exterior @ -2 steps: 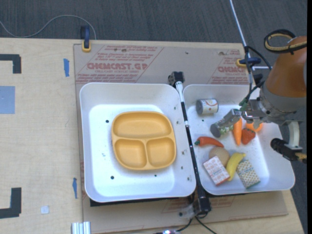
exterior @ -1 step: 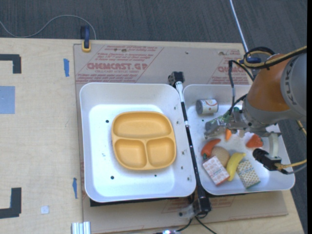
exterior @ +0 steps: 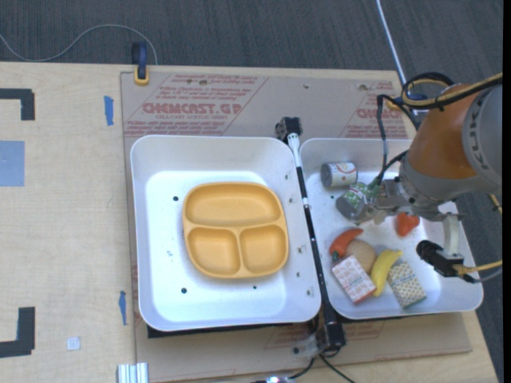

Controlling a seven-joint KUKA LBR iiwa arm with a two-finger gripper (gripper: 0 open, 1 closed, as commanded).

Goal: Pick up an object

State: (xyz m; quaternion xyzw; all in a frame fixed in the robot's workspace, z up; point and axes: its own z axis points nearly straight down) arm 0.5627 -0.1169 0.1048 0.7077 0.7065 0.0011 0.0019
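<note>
Grey object (exterior: 350, 204) — right bin (exterior: 471, 298), just beside claw (exterior: 372, 201)

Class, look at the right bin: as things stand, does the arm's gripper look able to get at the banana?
Probably yes. The banana lies uncovered, its top exposed, and the gripper is just behind it over the same bin. The packets touching its sides may crowd the fingers.

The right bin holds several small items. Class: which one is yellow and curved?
The banana, lying near the front of the right bin. It alone is yellow and curved; beside it sit a pink-patterned packet and a pale speckled block.
</note>
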